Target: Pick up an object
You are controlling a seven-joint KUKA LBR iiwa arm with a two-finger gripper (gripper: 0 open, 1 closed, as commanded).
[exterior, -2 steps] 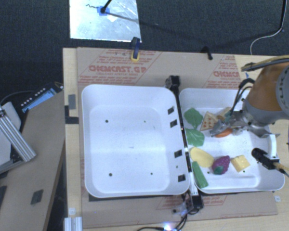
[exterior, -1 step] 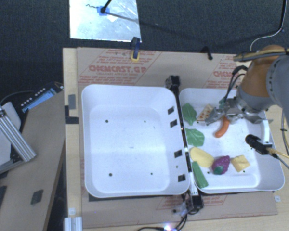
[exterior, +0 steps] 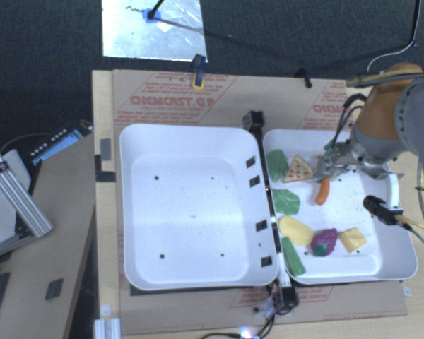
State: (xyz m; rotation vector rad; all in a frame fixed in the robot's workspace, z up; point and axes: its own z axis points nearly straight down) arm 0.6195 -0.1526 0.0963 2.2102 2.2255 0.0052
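My gripper reaches down into the right bin at its upper middle. Directly below its tip lies a small orange carrot, standing nearly upright in the picture; its top end touches or sits right under the gripper. Whether the carrot is gripped is not visible. To the gripper's left lies a tan triangular wedge and beside that a green leafy piece.
Lower in the right bin lie another green piece, a yellow lump, a purple fruit, a yellow cube and a long green vegetable. The left bin adjoins along a clipped divider.
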